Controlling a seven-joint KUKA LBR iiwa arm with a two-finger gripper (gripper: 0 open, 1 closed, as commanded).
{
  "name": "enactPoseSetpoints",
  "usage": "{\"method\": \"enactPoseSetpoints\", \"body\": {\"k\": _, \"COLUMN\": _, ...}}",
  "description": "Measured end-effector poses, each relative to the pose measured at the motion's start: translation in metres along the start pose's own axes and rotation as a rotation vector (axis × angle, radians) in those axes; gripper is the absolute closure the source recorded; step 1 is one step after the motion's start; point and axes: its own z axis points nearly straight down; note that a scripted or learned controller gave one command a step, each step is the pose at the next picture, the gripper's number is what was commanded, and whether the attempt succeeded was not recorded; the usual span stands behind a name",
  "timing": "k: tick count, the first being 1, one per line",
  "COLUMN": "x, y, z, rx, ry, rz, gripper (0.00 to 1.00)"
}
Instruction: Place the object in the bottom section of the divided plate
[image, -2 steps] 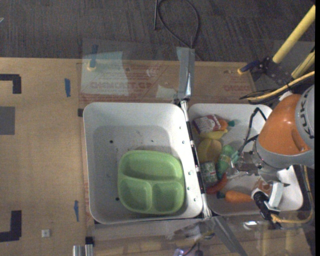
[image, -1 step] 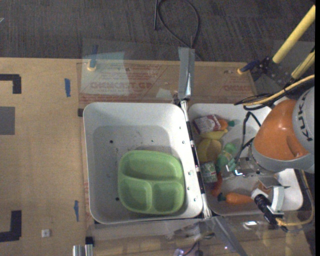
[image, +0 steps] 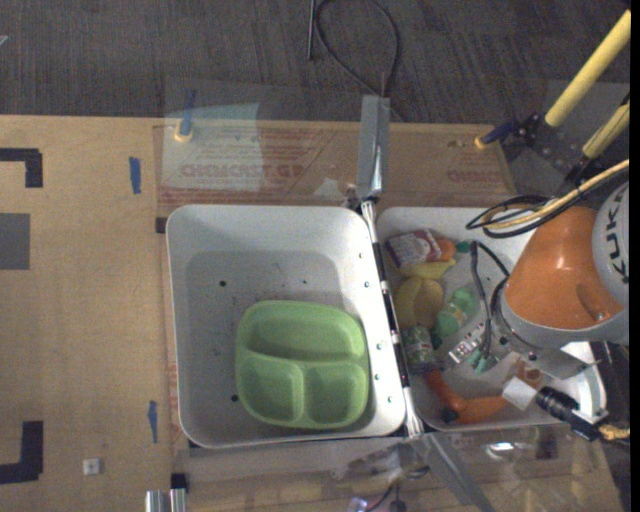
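Two white bins side by side: green divided plate (image: 302, 366) in the left bin (image: 195, 300), toys heaped in the right bin (image: 440, 220). Arm (image: 560, 275) bent low over that heap, gripper (image: 478, 350) among the toys, grip unreadable.

The arm (image: 590, 270) carries dark letters on its white casing at the right edge, reading "KU" before the frame cuts them off. A clear sheet (image: 250, 155) lying on the worktop (image: 80, 300) behind the bins bears faint reddish print, too blurred to read.
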Motion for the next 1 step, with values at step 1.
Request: {"method": "enactPoseSetpoints", "body": {"k": 1, "x": -0.0016, "y": -0.0008, "z": -0.0001, "rx": 0.0, "ry": -0.002, "rz": -0.328, "gripper": 1.0}}
